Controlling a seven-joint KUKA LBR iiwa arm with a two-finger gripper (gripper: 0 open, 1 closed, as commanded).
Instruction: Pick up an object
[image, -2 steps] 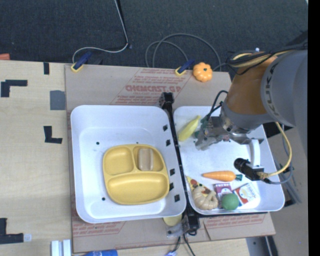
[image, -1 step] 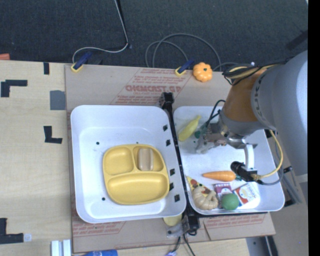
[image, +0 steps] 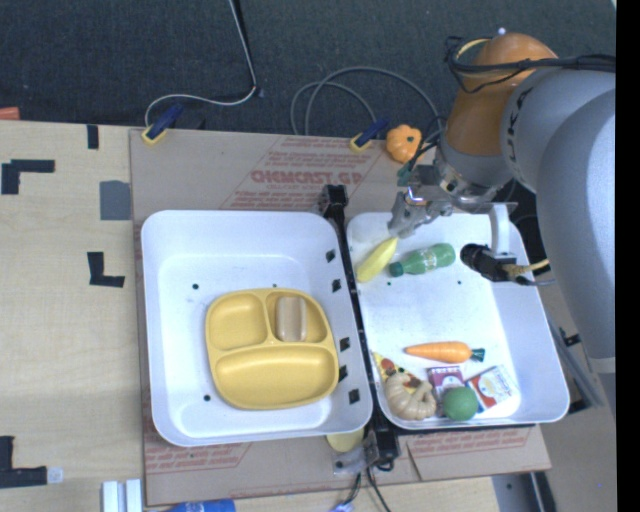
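Nearest to us, well below the tool (image: 408, 222) along the front wall of the right bin (image: 540, 345), we find a crowded corner: a pale knobbly toy (image: 408, 396), a green ball (image: 460, 403) and small red-and-white packets (image: 470, 382) touching one another, with a carrot (image: 440, 351) lying just above them. Down and to the left of the tool, in the left bin (image: 165, 300), we see a yellow divided plate (image: 270, 348) with a tan piece (image: 290, 318) in one of its small compartments. Closer in, a banana (image: 377, 259) lies just below the tool against the divider between the bins, and a green bottle (image: 424, 261) lies on its side just beside it, to the tool's lower right. We judge that one of these two is what it means to lift. The tool hangs low over the far left corner of the right bin, and we cannot tell how it is set, since the wrist hides that. Beyond it, an orange toy (image: 403, 143) sits on the table (image: 290, 170). We see the main risk in the crowding: the banana rests so near the wall and the bottle that the tool could strike the divider, nudge the bottle into rolling, or close on nothing.
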